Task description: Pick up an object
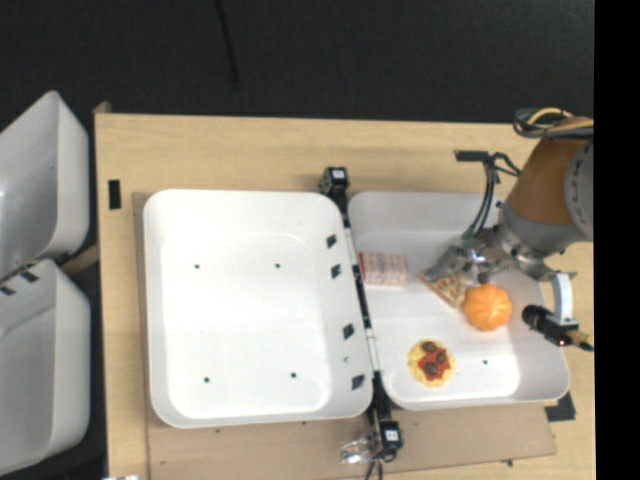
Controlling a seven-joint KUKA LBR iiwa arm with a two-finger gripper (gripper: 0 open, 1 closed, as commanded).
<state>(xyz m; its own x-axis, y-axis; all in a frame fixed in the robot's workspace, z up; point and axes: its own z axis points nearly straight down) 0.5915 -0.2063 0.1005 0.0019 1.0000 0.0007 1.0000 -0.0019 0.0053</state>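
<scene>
You are looking down on a pale wooden worktop carrying two shallow white bins side by side. The left bin spans the middle of the view, and its floor shows a few small dark dots. The right bin sits just beside it, the two rims touching along a seam fitted with small black clips.

The arm reaches in from the right edge, its orange band showing above the grey wrist, with dark cables looping up beside it. Its gripper is down inside the right bin, at the far right part of the floor. You cannot tell how the gripper is set, since the tip is a small metallic blur against the items beneath it.

An orange, round fruit lies just below and right of the gripper, near the bin's right wall. A tan packet lies directly at the gripper's tip, touching the orange on its left side; you cannot tell whether the gripper is touching it. A small white packet with red print lies left of that, near the seam. A small yellow piece with red spots rests near the bin's front rim, apart from the rest.
</scene>
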